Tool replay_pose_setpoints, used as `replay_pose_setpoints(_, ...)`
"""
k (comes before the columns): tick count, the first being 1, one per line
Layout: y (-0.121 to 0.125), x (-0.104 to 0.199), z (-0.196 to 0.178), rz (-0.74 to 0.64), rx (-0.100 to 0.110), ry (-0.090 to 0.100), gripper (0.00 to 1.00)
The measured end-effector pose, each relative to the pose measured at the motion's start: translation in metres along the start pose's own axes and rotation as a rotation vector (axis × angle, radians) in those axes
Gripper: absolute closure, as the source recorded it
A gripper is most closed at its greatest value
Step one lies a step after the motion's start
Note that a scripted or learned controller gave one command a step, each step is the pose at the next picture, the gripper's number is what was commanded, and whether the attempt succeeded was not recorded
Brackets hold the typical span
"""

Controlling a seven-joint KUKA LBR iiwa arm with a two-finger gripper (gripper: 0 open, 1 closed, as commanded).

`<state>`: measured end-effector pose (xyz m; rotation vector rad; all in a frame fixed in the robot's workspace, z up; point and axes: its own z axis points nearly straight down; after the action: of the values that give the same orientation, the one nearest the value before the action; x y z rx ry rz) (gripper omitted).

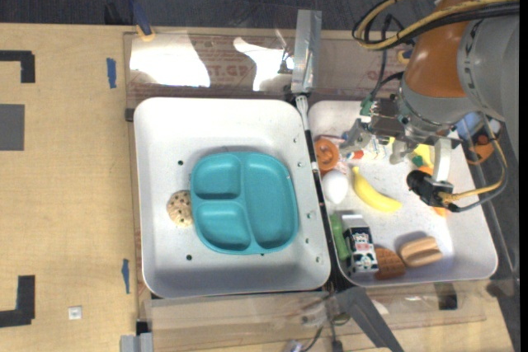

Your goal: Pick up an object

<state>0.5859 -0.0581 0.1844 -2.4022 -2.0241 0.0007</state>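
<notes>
The arm reaches in from the right and the gripper (pixel 382 146) hangs over the back of the right bin (pixel 483 264); its head is a tangle of metal and cable from this angle, so how wide it stands, or whether it has anything, I cannot tell; nothing visibly sits in its grasp.

Candidates for the pick all lie in that right bin, probably because it serves as the supply side; one banana (pixel 374 192) lies just below the gripper, the nearest free target by my reading; one white egg (pixel 335 187) rests against the left wall, with one orange piece (pixel 327 151) just behind it; one small milk carton (pixel 359 245) lies toward the front; one bun-like piece (pixel 421 250) sits at the front right, with something brown (pixel 388 263) beside it, too small to name.

The left bin (pixel 157 136) holds one teal divided plate (pixel 245 200), three compartments, nothing in them; one cookie (pixel 180 208) touches its left edge; that side looks like the drop zone.

Banana seems the likeliest grab; it lies apart from its neighbours.
</notes>
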Motion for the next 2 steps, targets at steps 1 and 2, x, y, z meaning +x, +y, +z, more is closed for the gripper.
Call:
replay_pose_setpoints(1, -0.003, -0.032, 0.090, -0.041, -0.002, 0.000, 0.00)
replay_pose_setpoints(2, -0.045, -0.045, 0.097, -0.013, -0.006, 0.001, 0.00)
